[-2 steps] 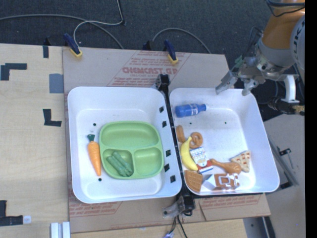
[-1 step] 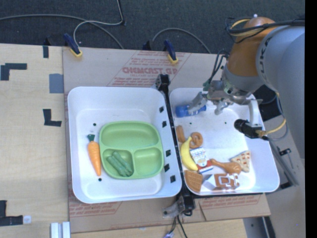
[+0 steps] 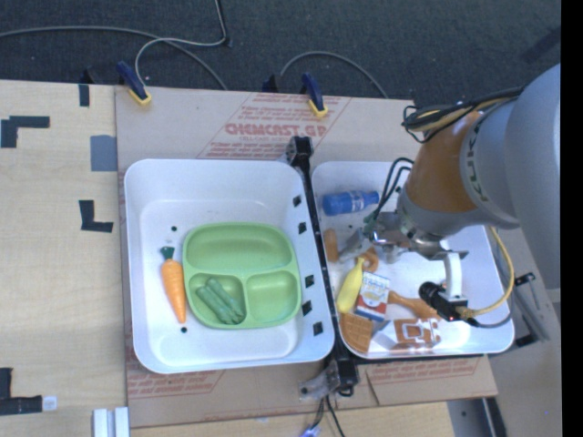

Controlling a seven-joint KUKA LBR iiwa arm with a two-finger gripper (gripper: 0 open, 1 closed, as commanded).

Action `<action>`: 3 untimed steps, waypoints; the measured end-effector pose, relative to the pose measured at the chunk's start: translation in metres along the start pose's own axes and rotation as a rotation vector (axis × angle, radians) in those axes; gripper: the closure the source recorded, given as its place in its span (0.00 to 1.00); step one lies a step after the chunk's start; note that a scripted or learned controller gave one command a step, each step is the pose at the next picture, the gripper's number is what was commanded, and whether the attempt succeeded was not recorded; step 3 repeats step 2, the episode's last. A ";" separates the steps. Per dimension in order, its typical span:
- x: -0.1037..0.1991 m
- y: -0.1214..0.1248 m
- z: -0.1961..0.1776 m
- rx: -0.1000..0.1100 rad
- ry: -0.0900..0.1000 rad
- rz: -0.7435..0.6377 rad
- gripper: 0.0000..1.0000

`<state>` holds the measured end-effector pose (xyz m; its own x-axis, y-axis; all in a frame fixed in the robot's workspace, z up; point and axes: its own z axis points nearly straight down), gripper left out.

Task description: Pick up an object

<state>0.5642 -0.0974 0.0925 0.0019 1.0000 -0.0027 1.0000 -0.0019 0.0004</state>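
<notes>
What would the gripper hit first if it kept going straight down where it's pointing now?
Likely the pile in the right bin: the gripper hangs just above the yellow banana and the small snack packet. Depth is hard to judge from this slanted view.

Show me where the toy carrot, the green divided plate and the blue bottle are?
toy carrot [image 3: 173, 287]: camera view, middle of its orange body.
green divided plate [image 3: 239, 244]: camera view, bare upper compartment.
blue bottle [image 3: 346, 203]: camera view, middle of its blue side.
</notes>
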 end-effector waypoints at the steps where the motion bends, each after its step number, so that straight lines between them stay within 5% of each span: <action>1: 0.001 0.000 -0.009 0.003 0.002 -0.002 1.00; 2: 0.071 -0.002 -0.092 0.001 0.003 -0.004 1.00; 3: 0.071 -0.002 -0.092 0.001 0.003 -0.004 1.00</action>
